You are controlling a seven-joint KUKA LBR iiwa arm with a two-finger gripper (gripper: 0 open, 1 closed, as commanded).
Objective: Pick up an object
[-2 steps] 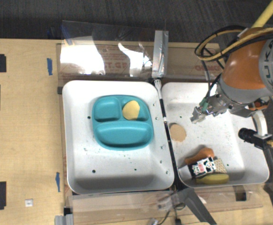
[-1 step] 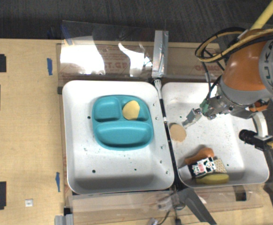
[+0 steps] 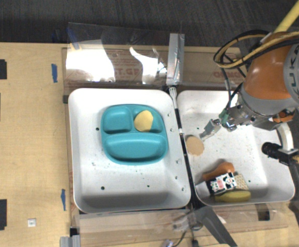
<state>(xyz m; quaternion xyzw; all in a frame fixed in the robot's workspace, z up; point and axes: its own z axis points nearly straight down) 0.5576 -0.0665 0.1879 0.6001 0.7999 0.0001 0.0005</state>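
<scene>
In the right bin (image 3: 273, 181) a tan round object (image 3: 194, 145) lies against the left wall. Near the front sit an orange-brown object (image 3: 219, 169), a small black-and-white patterned box (image 3: 223, 183) and a yellow banana-like piece (image 3: 233, 195), all bunched together. My gripper (image 3: 210, 129) hangs over the right bin, just up and to the right of the tan round object, with a small gap between them. It points down-left from the grey and orange wrist (image 3: 265, 84). I see nothing held in it.
The left bin (image 3: 82, 138) holds a teal divided plate (image 3: 134, 145) with a yellow rounded object (image 3: 144, 120) in its upper right compartment. Cables (image 3: 237, 48) loop above the wrist. A metal divider (image 3: 180, 138) separates the bins.
</scene>
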